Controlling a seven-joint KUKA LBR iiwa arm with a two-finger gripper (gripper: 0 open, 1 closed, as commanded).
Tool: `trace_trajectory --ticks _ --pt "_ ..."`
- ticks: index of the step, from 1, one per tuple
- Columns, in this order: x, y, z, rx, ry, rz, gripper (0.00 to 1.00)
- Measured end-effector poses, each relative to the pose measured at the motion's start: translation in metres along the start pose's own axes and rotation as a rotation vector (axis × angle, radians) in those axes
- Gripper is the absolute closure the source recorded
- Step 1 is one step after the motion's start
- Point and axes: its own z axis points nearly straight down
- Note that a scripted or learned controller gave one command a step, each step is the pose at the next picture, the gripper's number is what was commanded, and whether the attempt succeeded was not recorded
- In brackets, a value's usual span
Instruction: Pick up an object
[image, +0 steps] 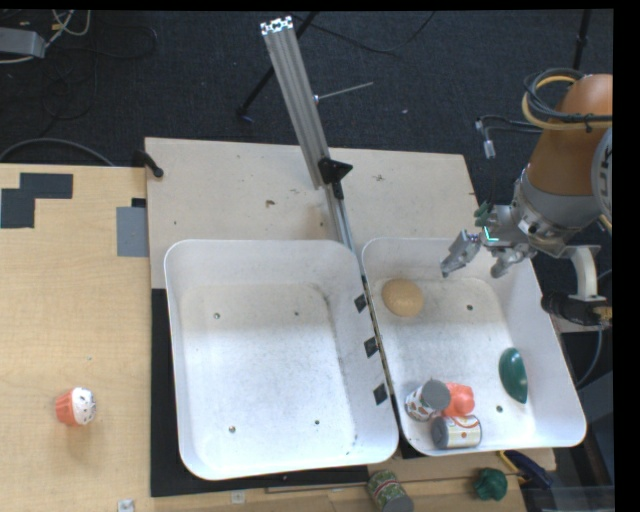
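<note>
My gripper (483, 260) hangs over the far edge of the right bin (560, 420), its two grey fingers spread apart and open, with nothing between them. A tan round object (403, 297) lies in the right bin, down and to the left of the gripper. Near the bin's front sit a grey and orange toy (440, 398) and a small can (456, 432) lying on its side. A dark green object (513, 373) rests against the right wall.
The left bin (190, 300) lies beside the right one, with a slanted metal bar (300, 95) rising behind them. A small red and white toy (76, 407) sits on the wooden bench at left. Green items (488, 484) lie below the bins' front edge.
</note>
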Motion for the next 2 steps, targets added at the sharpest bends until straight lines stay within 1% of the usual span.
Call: trace_trajectory --ticks 1,2 --pt "0.000 0.001 -0.002 -0.004 -0.001 -0.002 0.00" --pt "0.002 -0.004 0.062 0.002 0.000 0.000 0.00"
